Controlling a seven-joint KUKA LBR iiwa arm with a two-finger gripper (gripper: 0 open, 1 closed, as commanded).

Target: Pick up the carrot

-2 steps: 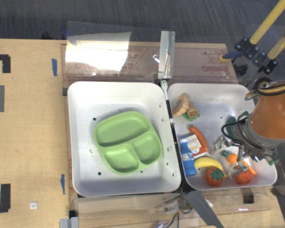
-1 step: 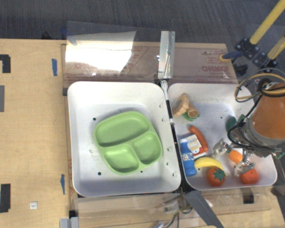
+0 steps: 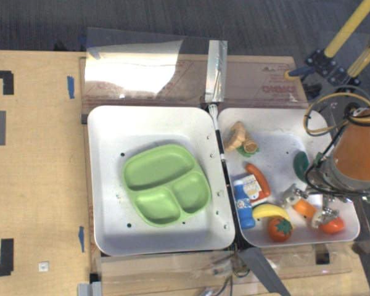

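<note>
Carrot (image 3: 258, 179) mid right bin (image 3: 277, 142), long axis running from far-left to near-right | we see gripper (image 3: 311, 203) to its right, toward near-right corner, just apart | we cannot tell its state | blue carton (image 3: 243, 201) touches carrot's left.

A robotics laboratory test bench, seen from above: two shallow white bins (image 3: 105, 184) sit side by side on cardboard sheeting (image 3: 31, 165) marked with black tape corners and blue tape tabs. Behind the bins stands a clear plastic panel (image 3: 135, 66). A grey and orange robot arm (image 3: 354, 153) trailing black cables reaches over the right-hand bin, beside which yellow struts (image 3: 351, 20) rise from grey carpet (image 3: 172, 5).
</note>
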